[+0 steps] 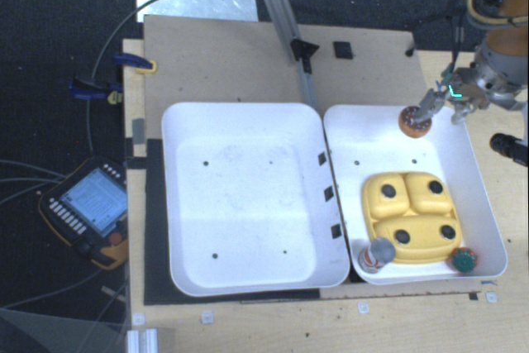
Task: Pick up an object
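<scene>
- Hovering over the far edge of the right bin (479, 169), my gripper (423, 113) pinches a small round brown object (411, 121) between its fingers — pressed together on it.
- Yellow moulded tray (411, 216) lies in that bin's near half.
- Grey-topped small object (378, 252) sits at the tray's near left corner; green ball (464, 260) at its near right.
- Left bin (178, 202) alongside, touching the right one.
</scene>
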Motion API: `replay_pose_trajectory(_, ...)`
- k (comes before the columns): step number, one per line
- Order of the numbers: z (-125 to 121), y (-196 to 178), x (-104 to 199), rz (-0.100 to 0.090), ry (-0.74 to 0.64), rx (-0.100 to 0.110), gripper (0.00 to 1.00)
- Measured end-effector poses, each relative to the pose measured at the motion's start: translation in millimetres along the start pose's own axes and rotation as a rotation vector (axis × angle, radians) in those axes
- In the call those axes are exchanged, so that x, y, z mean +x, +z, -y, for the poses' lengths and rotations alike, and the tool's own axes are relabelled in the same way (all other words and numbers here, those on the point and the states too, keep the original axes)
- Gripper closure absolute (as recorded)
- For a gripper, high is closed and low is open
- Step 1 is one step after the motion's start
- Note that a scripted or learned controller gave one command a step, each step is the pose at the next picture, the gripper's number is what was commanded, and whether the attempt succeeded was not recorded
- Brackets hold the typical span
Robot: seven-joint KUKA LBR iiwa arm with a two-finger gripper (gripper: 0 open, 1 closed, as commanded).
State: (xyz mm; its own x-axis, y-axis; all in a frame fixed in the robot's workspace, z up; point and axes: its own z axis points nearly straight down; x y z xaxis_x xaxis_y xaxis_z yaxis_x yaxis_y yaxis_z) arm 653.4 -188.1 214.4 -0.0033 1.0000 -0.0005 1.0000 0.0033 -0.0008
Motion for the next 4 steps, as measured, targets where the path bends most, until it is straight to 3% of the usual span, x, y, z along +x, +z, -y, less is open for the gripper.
replay_pose_trajectory(1, -0.8, -1.8, 0.1, 0.001, -0.001, -0.003, 0.0)
replay_pose_trajectory(4, -6.8, 116.5, 1.4, 0.002, -0.003, -0.007, 0.0)
